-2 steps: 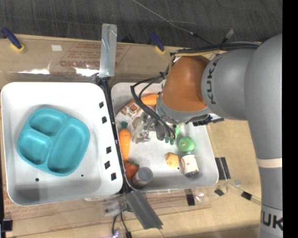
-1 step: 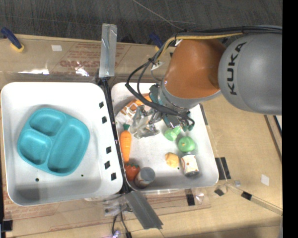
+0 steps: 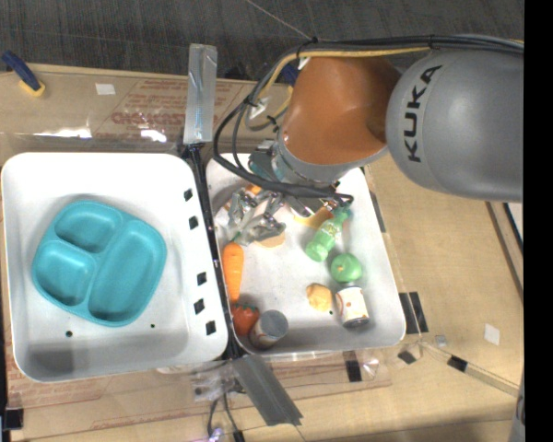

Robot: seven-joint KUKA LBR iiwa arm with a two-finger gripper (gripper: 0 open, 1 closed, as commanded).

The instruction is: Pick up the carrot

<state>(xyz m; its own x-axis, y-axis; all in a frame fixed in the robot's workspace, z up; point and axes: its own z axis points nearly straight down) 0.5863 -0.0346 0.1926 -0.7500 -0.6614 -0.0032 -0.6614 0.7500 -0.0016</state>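
The carrot (image 3: 232,270) is seen lying by the right bin's (image 3: 387,288) left wall. The gripper (image 3: 254,217) is parked just above it, fingers spread, nothing held.

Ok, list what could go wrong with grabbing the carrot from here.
1. The carrot lies against the right bin's left wall, so one side may be blocked and it could slip.
2. The end effector sits above it amid clutter; descending may knock the green bottle or the tomato.
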